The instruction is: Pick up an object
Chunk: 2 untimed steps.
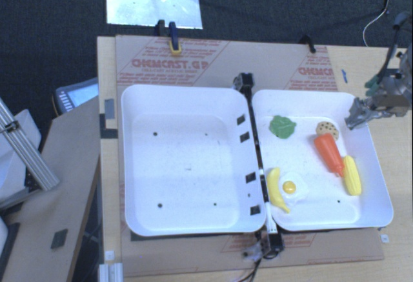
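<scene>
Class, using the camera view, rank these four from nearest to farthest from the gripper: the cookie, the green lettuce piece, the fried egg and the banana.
Measured from the gripper at the right bin's far right edge:
1. Cookie, just to its left in the view.
2. Green lettuce piece, farther left, near the top of the bin.
3. Fried egg, low in the bin.
4. Banana, against the bin's left wall.

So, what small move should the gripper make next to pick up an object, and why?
Probably it should move a little toward the left and down, over the carrot. The gripper hangs at the upper right rim of the right bin, beside the toys and not above any. The carrot lies nearest, next to the cookie and touching the corn, so aim at its free upper end.
</scene>
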Available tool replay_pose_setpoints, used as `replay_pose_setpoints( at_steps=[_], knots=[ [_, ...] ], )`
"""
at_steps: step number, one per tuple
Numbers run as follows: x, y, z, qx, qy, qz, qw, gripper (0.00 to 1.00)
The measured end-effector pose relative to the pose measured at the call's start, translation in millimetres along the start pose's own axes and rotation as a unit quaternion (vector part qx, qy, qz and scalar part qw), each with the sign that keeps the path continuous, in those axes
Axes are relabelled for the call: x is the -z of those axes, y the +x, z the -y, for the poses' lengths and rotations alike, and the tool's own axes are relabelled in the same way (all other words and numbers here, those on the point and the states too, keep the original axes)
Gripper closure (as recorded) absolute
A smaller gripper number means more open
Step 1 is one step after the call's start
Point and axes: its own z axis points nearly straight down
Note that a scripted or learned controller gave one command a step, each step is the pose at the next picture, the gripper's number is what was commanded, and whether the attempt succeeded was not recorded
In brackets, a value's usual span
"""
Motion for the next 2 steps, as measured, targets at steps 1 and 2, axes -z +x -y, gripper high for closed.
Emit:
replay_pose_setpoints(
  at_steps=[1,2],
  knots=[
    [11.0,0.3,-1.1,0.003,-0.002,0.000,1.0000,1.00],
    [22.0,0.3,-2.2,0.006,-0.004,0.001,1.0000,1.00]
  ],
)
